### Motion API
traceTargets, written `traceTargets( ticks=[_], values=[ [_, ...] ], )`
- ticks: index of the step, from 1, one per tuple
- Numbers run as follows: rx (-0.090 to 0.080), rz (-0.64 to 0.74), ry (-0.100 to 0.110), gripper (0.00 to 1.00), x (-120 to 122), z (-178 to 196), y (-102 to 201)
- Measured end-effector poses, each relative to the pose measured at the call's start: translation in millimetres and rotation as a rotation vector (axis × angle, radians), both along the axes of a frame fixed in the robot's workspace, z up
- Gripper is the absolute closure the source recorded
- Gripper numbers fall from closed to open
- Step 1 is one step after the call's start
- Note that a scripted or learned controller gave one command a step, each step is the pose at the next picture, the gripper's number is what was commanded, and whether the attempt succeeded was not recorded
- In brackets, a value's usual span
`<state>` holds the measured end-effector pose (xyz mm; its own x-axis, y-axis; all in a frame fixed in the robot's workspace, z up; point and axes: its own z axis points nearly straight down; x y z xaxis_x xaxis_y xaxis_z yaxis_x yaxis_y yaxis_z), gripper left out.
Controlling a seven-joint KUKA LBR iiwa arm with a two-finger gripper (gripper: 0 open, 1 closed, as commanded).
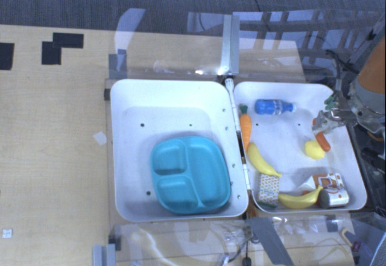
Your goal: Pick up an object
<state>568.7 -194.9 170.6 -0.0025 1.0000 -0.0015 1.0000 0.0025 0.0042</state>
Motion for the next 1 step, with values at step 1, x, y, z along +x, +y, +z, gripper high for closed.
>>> traceTargets(
  ticks=[1],
  values=[
    [0.001, -0.189, -0.001, 1.0, 43.1, 59.4, 41.9]
  ],
)
